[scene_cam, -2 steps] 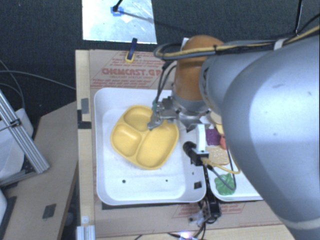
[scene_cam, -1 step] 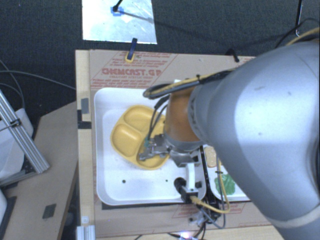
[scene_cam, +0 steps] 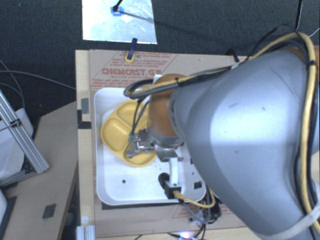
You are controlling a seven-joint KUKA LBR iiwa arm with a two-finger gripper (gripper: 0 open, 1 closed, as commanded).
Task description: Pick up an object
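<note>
I see the yellow divided plate (scene_cam: 122, 134) in the left part of the white bin (scene_cam: 107, 184), close to its left wall. The gripper (scene_cam: 136, 145) is low over the plate's right rim, so the plate extends to the left from it. I cannot tell the state of the claw. Open floor of the bin lies toward the camera; the arm (scene_cam: 250, 144) covers the right side.
</note>
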